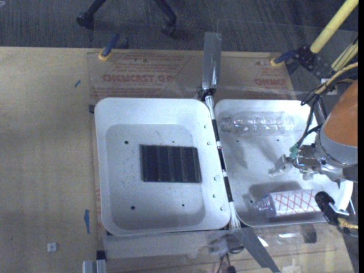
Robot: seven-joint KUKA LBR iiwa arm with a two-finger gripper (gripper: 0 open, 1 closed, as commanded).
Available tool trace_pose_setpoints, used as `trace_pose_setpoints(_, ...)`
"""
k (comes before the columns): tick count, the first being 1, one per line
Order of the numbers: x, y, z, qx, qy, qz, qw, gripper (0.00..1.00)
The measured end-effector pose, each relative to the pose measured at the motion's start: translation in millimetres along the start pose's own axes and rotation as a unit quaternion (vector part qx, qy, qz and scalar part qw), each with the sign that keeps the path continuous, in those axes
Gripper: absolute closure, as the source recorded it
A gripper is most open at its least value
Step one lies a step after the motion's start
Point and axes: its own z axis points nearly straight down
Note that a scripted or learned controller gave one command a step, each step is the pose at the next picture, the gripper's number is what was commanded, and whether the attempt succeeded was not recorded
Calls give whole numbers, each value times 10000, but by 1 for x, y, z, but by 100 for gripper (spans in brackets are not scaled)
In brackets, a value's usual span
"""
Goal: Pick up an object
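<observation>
Hovering over the right white bin (242, 218), two-finger gripper (282, 165) with finger state impossible to tell, eyeing the small clear plastic bottle with red-crosshatch label (287, 203) lying along the front edge: probably light, stiff, slippery, best pinched mid-label.

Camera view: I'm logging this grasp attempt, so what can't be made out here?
- Hand: small and blurred; open or shut, unclear.
- Clear bottle: transparent against the right bin, outline faint.
- Red-patterned bottle: its far end hidden by the arm.
</observation>
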Motion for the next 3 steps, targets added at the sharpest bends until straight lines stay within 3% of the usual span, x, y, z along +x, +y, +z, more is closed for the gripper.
trace_pose_setpoints(1,113,75,-25,-14,-4,448,9990,0)
trace_pose_setpoints(2,42,69,-33,-17,-10,521,9986,0)
trace_pose_setpoints(3,-10,82,-31,-27,-17,-196,9998,0)
